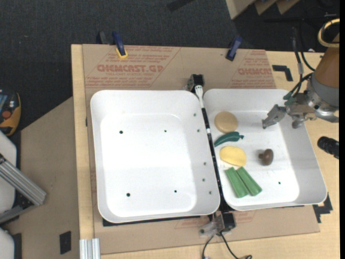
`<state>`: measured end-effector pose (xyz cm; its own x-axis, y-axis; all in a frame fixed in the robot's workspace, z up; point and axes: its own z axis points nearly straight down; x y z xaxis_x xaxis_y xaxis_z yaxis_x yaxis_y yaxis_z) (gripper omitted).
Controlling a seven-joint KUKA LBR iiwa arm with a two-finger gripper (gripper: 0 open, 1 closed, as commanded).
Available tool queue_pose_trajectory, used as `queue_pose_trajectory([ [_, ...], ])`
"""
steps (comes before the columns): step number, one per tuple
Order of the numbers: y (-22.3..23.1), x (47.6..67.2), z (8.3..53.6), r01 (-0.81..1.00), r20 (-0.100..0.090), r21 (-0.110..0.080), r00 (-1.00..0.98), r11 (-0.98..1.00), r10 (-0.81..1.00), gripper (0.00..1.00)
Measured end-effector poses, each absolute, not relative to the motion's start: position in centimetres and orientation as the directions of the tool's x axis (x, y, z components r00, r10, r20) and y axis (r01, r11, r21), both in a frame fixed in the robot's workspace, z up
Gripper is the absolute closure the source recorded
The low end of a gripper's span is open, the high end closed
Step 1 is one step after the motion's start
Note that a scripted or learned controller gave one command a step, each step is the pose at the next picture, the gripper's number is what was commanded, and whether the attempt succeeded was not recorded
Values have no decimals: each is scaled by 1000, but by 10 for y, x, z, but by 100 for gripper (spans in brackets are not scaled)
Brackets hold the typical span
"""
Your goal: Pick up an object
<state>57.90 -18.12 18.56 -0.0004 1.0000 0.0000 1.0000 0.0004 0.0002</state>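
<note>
My gripper [284, 119] hangs over the right bin [302, 196] near its upper right, fingers spread open with nothing between them. Below and left of it lie the objects: a tan round cookie [226, 121], a dark green pepper-like piece [229, 138], a yellow lemon-shaped piece [233, 156], a small brown lump [265, 156] and a pair of green sticks [242, 182]. The brown lump is the nearest, a short way below the fingers.
The left bin [145, 155] sits beside the right one, a black clip [196, 83] at the top of the seam between them. Both rest on a cardboard sheet [161, 63] held by clamps at its far edge.
</note>
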Motion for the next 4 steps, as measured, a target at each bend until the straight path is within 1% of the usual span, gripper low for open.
queue_pose_trajectory([
  [1,-227,618,338,1000,-10,19,-1,1,1000,0],
  [2,-225,541,501,1000,-9,20,2,-2,1000,0],
  [3,-224,544,500,1000,-6,6,0,0,1000,100],
  [4,-190,503,359,1000,6,-15,0,0,1000,100],
])
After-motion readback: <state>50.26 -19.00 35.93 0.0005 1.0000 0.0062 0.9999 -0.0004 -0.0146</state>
